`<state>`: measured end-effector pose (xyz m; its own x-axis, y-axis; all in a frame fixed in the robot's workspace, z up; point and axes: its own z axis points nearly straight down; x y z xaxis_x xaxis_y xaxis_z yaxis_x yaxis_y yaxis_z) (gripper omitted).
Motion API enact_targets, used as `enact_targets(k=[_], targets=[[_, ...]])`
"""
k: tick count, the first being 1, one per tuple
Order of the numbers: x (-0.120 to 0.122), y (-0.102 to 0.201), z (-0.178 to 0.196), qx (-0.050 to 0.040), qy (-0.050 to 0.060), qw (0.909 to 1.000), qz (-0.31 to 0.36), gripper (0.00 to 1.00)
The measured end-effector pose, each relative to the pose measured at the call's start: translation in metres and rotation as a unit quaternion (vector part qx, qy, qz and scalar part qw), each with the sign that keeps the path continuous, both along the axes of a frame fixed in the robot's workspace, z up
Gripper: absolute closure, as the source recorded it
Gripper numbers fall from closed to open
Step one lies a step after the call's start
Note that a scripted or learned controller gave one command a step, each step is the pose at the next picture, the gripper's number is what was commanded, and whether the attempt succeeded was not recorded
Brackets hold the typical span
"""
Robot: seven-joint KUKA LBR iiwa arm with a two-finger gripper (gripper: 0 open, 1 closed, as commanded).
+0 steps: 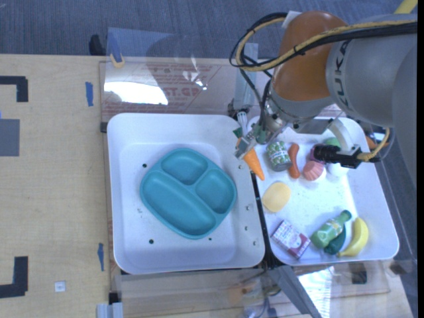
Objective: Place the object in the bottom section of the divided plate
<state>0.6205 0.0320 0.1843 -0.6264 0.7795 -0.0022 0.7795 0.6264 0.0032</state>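
Note:
A teal divided plate [189,192] lies in the left white bin [126,177], with two small sections on its far side and one long section [173,207] on its near side. All three sections hold nothing. My gripper [250,142] hangs over the wall between the two bins, just right of the plate. It is shut on the leafy top of an orange toy carrot [255,165], which slants down from the fingers over the right bin's left edge.
The right bin [381,197] holds a green speckled toy [278,154], an orange-red piece [293,159], a pink toy [313,171], a yellow lemon [276,196], a pink carton [290,238], a green bottle [331,230] and a banana [358,237]. The arm covers the bin's far part.

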Motion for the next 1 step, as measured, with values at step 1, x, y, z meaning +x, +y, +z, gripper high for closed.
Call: enact_targets(k=[1], targets=[[-0.1011,0.0584,-0.0009,0.0005,0.003,0.9989,0.047,1.0]])
